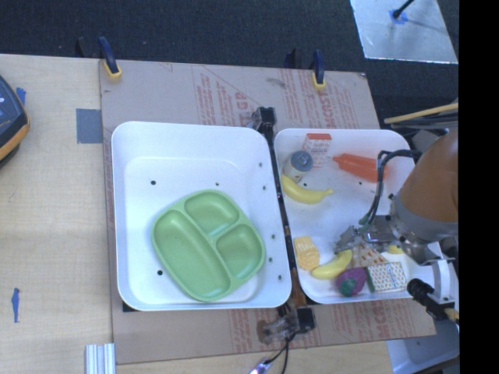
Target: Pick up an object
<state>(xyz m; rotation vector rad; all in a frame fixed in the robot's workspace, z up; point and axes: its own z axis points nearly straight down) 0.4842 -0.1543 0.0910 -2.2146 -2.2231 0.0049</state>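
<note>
So the arm comes in from the right and its pincer (355, 240) is down inside the right bin (343, 136), sitting low over the clutter near the bin's front half. Honestly can't tell if the pincer is spread or pressed together, the metal bits blur together from this angle, and nothing is visibly caught in it.

Stuff in that right bin: a yellow banana (306, 192) toward the back-left, a second banana (333, 266) just below the pincer, a purple-and-green toy (352, 281) touching that second banana near the front wall, a yellow corn-like piece (306, 251) by the left wall, a checkered cracker-looking block (387, 275) beside the purple toy, an orange carrot (356, 165) at the back, a small grey can (301, 161) and a little white-and-red carton (317, 142) in the back-left corner.

The left bin (132, 142) has a green divided plate (207, 244) lying flat in it. Both bins sit on a cardboard sheet (210, 92) clamped to the counter (47, 209).
</note>
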